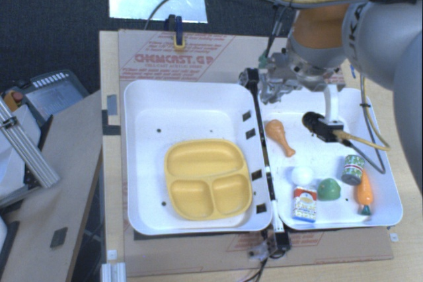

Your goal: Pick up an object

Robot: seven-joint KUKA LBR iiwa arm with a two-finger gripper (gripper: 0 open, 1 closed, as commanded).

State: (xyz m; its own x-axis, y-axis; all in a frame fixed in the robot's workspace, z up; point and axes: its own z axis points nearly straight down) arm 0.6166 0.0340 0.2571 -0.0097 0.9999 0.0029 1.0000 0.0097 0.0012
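Observation:
The right bin (383, 208) holds several small things. An orange toy drumstick (279, 137) lies near its left wall. A white ball (303, 175), a green lump (328, 189), a small tin can (353, 169), an orange carrot (364, 193) and a red-and-white carton (305, 203) sit toward the front. My gripper (268, 94) hangs over the back left corner of the right bin, above and behind the drumstick. I see nothing held in it.
A yellow divided plate (208, 178) lies in the left bin (152, 109). The divider between the two bins (260, 142) runs just left of the drumstick. A black part on a white bracket (322, 125) hangs from the arm over the right bin, trailing a cable.

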